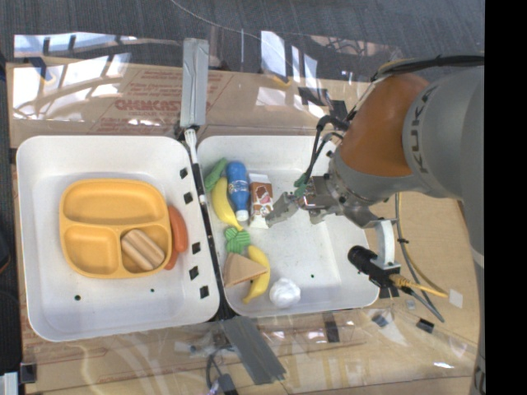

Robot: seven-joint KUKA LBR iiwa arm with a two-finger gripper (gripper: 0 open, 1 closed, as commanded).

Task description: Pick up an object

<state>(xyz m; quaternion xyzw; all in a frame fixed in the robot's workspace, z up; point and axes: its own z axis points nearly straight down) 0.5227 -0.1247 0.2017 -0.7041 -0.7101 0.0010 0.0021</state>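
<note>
My gripper (282, 210) hangs over the middle of the right bin (346, 282), its fingers pointing left toward a small red and white carton (261, 198). Nothing is seen between the fingers. Along the bin's left side lie a blue bottle (237, 188), a yellow banana (222, 206) and a green toy (216, 174). Lower down are a green leafy piece (237, 239), a tan wedge (239, 269), a second banana (259, 274) and a white ball (284, 292).
The left bin (41, 245) holds a yellow divided tray (103, 212) with a round wooden piece (142, 249) in it and an orange sausage (176, 233) at its right edge. The arm's grey and orange body (395, 138) covers the right bin's upper right.
</note>
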